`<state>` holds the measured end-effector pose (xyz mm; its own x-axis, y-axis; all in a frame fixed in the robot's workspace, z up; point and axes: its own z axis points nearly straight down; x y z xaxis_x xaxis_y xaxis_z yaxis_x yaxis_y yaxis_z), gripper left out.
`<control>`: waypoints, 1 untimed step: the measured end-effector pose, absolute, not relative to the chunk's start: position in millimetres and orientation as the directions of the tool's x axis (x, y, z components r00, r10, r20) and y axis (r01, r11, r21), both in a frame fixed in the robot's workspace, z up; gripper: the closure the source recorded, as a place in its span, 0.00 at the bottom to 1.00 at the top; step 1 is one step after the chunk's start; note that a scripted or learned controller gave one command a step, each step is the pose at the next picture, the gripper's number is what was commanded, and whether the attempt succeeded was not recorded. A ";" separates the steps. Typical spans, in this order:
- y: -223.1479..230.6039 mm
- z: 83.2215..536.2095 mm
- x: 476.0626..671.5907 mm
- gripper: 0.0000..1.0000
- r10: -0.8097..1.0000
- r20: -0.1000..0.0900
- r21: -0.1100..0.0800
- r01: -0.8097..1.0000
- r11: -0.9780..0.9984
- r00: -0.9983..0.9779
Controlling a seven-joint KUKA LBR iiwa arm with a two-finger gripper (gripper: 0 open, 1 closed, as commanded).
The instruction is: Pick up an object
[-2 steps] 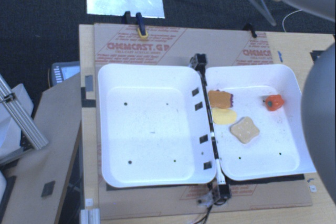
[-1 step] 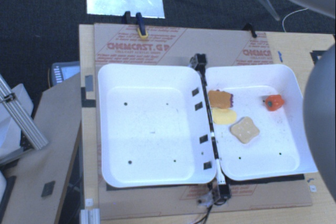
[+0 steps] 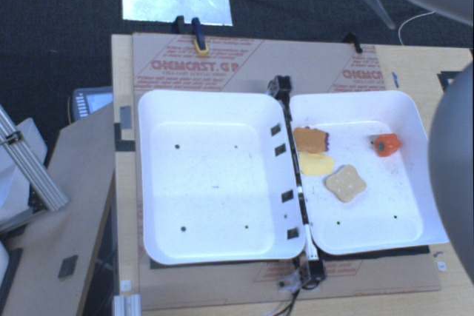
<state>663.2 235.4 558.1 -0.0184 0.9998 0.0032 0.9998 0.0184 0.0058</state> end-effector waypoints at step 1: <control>236.0 569.7 663.0 1.00 1.000 0.004 0.008 1.000 0.023 -0.023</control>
